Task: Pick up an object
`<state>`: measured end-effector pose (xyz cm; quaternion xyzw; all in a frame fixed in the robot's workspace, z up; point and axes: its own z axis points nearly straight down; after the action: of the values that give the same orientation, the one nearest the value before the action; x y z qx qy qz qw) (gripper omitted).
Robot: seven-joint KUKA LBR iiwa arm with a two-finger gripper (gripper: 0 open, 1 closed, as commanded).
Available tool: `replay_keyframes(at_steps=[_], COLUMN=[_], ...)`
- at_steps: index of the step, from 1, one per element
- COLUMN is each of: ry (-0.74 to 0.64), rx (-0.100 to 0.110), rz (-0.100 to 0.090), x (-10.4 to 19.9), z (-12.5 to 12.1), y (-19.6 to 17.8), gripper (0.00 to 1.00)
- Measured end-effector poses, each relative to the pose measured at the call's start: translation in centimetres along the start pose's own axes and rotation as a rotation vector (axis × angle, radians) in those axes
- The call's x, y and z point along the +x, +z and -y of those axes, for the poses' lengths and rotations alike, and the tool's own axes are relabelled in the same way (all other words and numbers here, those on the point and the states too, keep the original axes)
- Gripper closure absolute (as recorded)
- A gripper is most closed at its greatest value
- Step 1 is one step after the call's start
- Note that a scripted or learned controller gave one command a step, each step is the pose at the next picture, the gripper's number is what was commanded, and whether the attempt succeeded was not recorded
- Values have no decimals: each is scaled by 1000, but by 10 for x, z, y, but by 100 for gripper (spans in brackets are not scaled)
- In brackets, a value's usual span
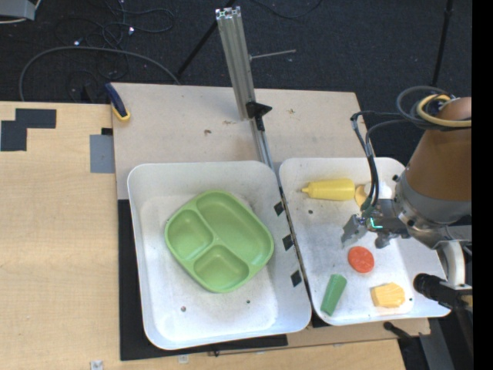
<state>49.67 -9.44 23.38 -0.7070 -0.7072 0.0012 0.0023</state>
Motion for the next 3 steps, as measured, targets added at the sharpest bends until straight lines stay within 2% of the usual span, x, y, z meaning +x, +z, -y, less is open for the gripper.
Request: replay_keyframes(at_steps=[1, 2, 3], ry=[0, 0, 0], rx=[-1, 4, 6], rz=[0, -1, -1], x=[0, 8, 12], z=[0, 3, 7], y=[0, 47, 111], gripper=[0, 0, 0])
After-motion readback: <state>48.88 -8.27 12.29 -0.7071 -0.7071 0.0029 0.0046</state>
